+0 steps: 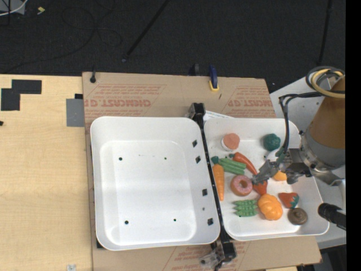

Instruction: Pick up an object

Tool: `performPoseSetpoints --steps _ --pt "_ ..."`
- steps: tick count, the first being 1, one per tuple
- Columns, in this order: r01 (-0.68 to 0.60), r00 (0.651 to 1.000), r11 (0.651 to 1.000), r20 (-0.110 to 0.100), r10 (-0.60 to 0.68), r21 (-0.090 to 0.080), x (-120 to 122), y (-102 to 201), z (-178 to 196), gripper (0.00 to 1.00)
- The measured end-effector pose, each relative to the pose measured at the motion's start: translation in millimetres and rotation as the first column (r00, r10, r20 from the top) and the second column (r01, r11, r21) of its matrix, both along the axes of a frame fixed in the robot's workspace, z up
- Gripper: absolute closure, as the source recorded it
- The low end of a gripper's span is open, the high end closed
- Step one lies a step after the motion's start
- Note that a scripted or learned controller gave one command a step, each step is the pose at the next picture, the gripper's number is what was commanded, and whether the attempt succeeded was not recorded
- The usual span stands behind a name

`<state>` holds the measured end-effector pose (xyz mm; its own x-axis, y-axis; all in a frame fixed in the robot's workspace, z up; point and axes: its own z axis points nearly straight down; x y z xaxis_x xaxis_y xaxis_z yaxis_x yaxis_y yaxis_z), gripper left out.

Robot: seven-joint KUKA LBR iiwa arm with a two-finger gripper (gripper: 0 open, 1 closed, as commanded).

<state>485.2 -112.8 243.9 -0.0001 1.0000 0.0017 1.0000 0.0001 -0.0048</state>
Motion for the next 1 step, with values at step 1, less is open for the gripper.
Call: performPoseSetpoints --steps 1 --pt "-0.008 1.0 1.0 -0.006 0.008 0.003 -11.0 90.1 -60.3 0.0"
